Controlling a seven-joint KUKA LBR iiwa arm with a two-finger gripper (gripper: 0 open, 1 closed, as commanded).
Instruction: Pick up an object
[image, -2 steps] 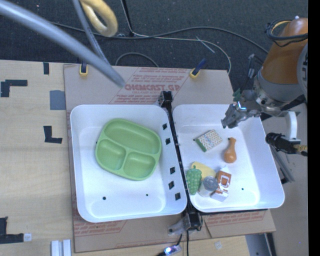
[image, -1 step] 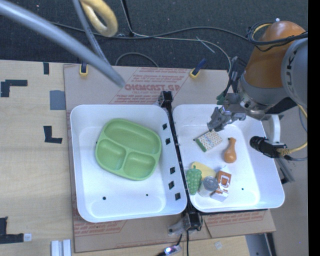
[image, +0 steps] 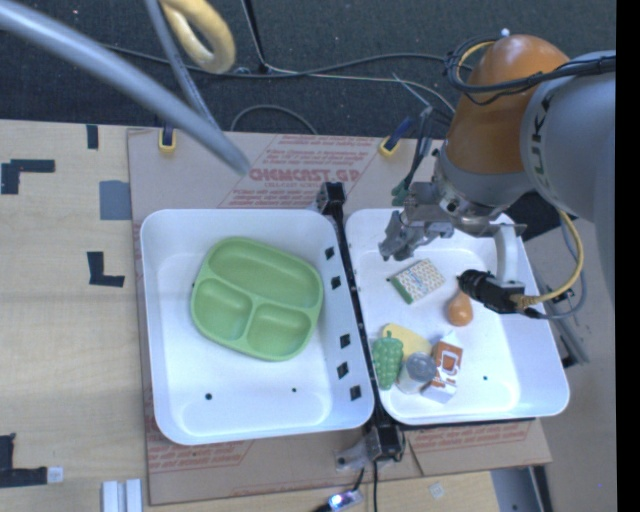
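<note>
The right bin (image: 530, 385) holds several small objects. A checkered green-and-white packet (image: 417, 280) lies near its middle, with an orange fruit (image: 459, 310) to the right of it. Along the front sit a yellow piece (image: 405, 337), a green bumpy toy (image: 387, 359), a grey lump (image: 419, 369) and a red-and-white carton (image: 444, 368). My gripper (image: 400, 240) hangs over the back left part of this bin, just behind the checkered packet and apart from it. I see nothing between its fingers.
The left bin (image: 170, 390) holds a green divided plate (image: 258, 297). A black divider (image: 345, 300) runs between the bins. A black cable fitting (image: 490, 290) juts from the arm over the right bin. A grey pole (image: 130, 75) crosses the upper left.
</note>
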